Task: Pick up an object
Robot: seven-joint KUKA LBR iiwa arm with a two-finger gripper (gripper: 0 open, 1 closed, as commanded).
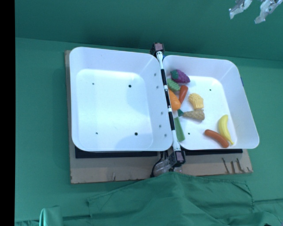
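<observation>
You see two white bins side by side on a green bench. The left bin [116, 106] has only small dark dots on its floor. The right bin [230, 88] holds toy food. A purple grape bunch [180, 76] lies near its far left corner. A yellow banana [224, 128] and a red sausage [216, 137] lie near its near right corner, close together. A yellow corn piece [196, 101] sits near the middle. The gripper [251, 9] hangs by the top right corner of the view, well apart from the toys.

Green cloth [40, 110] covers the surface; a cardboard sheet [110, 172] lies flat on it, with rumpled cloth at the near edge.
</observation>
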